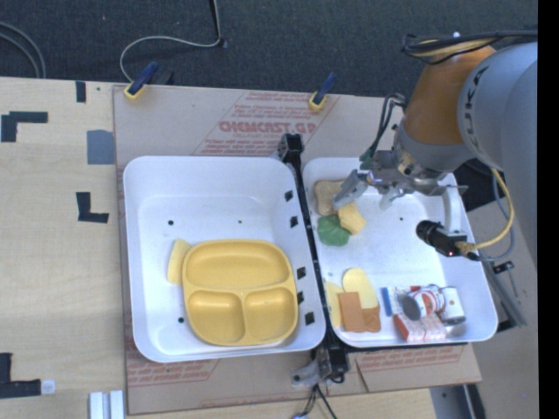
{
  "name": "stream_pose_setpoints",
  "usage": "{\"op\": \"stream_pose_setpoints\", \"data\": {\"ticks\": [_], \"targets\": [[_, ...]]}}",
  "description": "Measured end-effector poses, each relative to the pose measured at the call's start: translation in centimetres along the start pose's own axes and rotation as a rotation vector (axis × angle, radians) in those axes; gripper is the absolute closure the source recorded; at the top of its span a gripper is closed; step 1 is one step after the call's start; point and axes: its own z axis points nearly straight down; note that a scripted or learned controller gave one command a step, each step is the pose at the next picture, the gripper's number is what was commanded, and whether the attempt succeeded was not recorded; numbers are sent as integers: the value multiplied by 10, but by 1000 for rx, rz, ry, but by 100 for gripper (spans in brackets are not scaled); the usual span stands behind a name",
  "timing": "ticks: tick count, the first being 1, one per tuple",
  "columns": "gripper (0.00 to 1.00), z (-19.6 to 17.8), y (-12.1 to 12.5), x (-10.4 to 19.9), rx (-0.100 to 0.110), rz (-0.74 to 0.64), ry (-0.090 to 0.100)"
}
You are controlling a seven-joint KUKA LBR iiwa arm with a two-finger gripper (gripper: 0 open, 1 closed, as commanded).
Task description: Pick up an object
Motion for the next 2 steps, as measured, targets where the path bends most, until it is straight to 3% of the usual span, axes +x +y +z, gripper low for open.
{"op": "stream_pose_setpoints", "data": {"ticks": [1, 2], "targets": [[0, 94, 4, -19, 12, 5, 2], [100, 82, 5, -18, 13, 3, 3]]}}
